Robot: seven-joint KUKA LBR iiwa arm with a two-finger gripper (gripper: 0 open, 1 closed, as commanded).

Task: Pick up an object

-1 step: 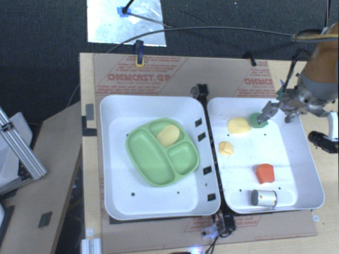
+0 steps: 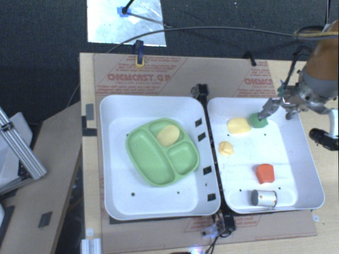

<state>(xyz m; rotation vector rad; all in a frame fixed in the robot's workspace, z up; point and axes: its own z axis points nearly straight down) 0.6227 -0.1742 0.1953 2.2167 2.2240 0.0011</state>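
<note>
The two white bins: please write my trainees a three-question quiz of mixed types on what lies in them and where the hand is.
1. True or false: the green divided plate lies in the right bin.
2. Which item sits nearest the hand? A) orange block B) green object C) metal cylinder
3. Fill in: a yellow item rests in one compartment of the ____.

Key: 1 false, it lies in the left bin; 2 B; 3 plate.

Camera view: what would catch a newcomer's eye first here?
The green tray in the left bin, with a yellow piece in its top compartment. In the right bin, the gripper sits at a green object beside a yellow block; an orange block lies nearer the front.
</note>
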